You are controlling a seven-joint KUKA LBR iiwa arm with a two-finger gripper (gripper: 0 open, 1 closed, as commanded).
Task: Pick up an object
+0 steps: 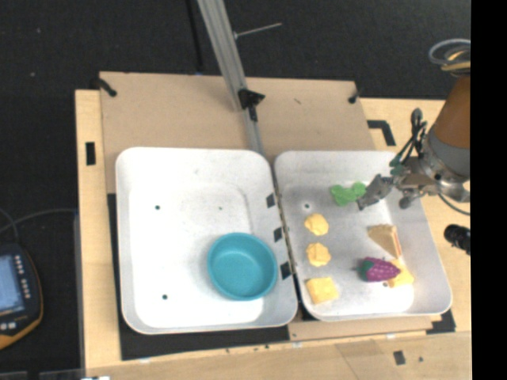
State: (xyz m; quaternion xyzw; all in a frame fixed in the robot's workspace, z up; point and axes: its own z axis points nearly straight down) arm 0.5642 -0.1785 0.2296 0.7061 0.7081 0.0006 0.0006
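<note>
Currently the gripper (382, 191) hangs with fingers parted, grasping nothing; green toy (347, 193) lies just left, long axis left-right.

The arm (453, 125) at the right of the frame is cut by the edge, so its upper part cannot be followed. The gripper (371, 194) is small and dark, and its tips blur against the right bin (348, 165); the finger gap cannot be read. It stands just beside the green object (347, 193), but contact cannot be told. A small yellow piece (402, 277) lies partly hidden behind the purple object (379, 270). At the lower left edge a handheld screen device (14, 293) is cut off. The metal pole (226, 54) leaves the frame at the top.
</note>
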